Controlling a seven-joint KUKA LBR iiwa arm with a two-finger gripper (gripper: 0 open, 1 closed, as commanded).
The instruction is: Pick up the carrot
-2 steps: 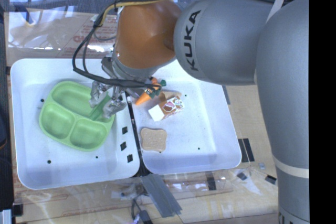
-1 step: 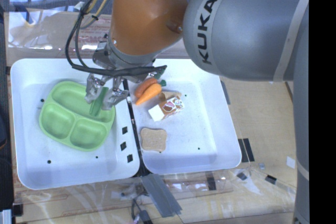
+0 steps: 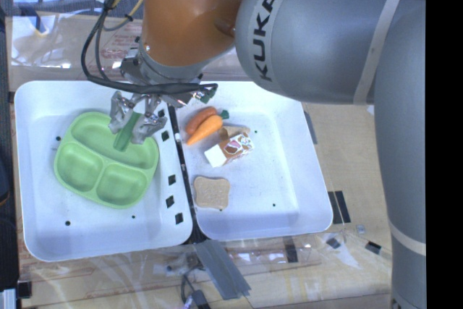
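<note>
**Gripper over the green plate, carrot lying in the right bin**

Taking the divider (image 3: pixel 176 155) between the two bins as the landmark: well to its left, the left bin (image 3: pixel 36 177) holds a green sectioned plate (image 3: pixel 101 170), which has three compartments and sits tilted in the bin's middle; the plate's right edge comes near the divider without touching it.

Just left of the divider's upper end hangs the gripper (image 3: pixel 134 123), above the plate's top right corner; a green strip-like thing (image 3: pixel 127 132) shows between its metal fingers (image 3: pixel 118 111), so the fingers look clamped on it, though what the thing is cannot be told.

Just right of the divider's upper end, in the right bin (image 3: pixel 289 177), lies the carrot (image 3: pixel 202 125), orange, slanted, its green stub pointing away from the divider; it lies apart from the gripper. Touching the carrot on its far side from the divider is a small wrapped packet (image 3: pixel 235 146) with a white block (image 3: pixel 215 155) against it; below these, close to the divider's lower half, lies a slice of bread (image 3: pixel 212 192), flat on the bin floor.

Over the divider's top stands the arm (image 3: pixel 311 25), grey with an orange band (image 3: pixel 188 3).
</note>
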